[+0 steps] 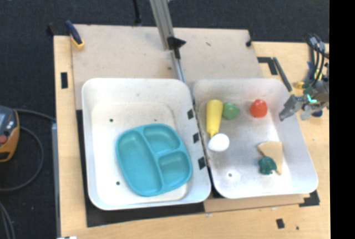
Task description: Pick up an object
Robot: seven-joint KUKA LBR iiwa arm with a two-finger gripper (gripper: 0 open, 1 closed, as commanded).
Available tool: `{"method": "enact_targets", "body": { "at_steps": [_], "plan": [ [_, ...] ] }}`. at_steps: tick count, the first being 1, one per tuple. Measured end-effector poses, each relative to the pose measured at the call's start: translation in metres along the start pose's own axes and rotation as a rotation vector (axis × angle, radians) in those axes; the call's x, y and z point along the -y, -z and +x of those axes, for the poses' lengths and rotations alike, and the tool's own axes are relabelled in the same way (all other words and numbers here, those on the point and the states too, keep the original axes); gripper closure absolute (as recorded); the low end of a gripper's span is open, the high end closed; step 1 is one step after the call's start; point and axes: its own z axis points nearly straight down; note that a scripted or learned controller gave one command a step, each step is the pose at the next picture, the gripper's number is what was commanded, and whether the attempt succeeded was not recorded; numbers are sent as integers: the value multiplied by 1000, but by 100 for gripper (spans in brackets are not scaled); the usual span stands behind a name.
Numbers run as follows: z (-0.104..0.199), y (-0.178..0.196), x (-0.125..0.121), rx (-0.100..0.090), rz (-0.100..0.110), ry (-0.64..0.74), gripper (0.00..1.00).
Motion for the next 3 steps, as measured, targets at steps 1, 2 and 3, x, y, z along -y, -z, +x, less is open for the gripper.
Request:
{"method": "enact_targets", "body": {
  "at_steps": [1, 2, 3],
  "plan": [
    [0, 1, 0, 1, -2, 0, 0],
    [-5, -60, 5, -1, 3, -1, 0],
    [3, -113, 9, -1, 3, -1, 0]
  ]
}}
